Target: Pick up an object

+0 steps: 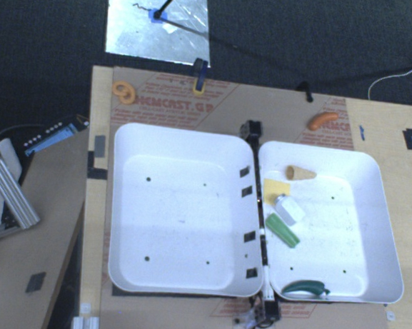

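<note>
Object candidates, five in number, all lie in the right-hand bin (374, 211) as the camera sees it, crowded toward its left wall. A tan cone (300, 174) sits nearest the far edge. Just beside it lies a yellow block (275, 188), which touches a white block (289, 208). A green oblong piece (281, 230) lies just beside the white one. A dark green curved piece (304, 288) lies apart from these, against the bin's near wall. The left-hand bin (180, 215) carries no candidates. An orange sausage-shaped item (323, 121) rests on the worktop (393, 320) beyond the right-hand bin's far edge.

Jaw state: cannot be told.

Risks, as judged:
- The yellow, white and green pieces are packed closely. A descent on one would likely strike or drag a neighbour, or close on two at once.
- This group lies near the divide between the bins, so a jaw may foul the wall.
- The curved piece hugs the near wall, leaving little room for a jaw behind it.
- The cone, being tapered, may squirt out under closing pressure.
</note>
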